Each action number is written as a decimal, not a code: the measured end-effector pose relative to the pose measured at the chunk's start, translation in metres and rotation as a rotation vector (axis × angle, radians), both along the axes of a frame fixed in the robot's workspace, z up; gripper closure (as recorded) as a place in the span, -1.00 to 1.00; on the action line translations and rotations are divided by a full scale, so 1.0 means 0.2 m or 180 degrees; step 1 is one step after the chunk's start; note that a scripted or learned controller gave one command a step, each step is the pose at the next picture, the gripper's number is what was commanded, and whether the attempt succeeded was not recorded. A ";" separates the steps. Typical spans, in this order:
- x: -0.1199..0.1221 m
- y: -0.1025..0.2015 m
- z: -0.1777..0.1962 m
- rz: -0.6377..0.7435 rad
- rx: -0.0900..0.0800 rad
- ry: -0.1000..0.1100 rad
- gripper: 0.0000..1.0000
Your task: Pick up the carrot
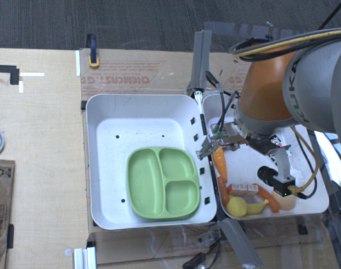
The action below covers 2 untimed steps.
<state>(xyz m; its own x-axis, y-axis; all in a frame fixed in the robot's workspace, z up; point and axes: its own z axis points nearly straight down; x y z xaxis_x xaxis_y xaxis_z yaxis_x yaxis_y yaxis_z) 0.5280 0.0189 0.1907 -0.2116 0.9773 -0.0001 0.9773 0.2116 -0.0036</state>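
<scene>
Hovering over the right bin (305, 205), my gripper (215, 144) sits at the top end of the carrot (219, 164), which lies along that bin's 9 o'clock wall, pointing toward 6 o'clock. Whether my hand is spread or pinching, I cannot tell. Judged step: the approach, grasp unconfirmed. Next I must straddle the carrot's width, clear of the wall. The green plate (162, 181) occupies the left bin (103, 150).

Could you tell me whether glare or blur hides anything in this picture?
Camera view: sharp overall; light is even, with soft shadows inside the left bin; bright glare washes out the right bin at its right side; the arm covers the gripper, above the carrot.
</scene>
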 end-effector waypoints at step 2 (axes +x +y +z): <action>0.06 -0.62 -0.14 0.0335 -0.0001 -0.0006 -1.00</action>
<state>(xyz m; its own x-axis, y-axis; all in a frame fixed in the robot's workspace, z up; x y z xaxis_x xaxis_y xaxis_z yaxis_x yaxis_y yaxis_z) 0.5395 -0.1044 0.1627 -0.3131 0.9497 -0.0009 0.9497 0.3131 -0.0019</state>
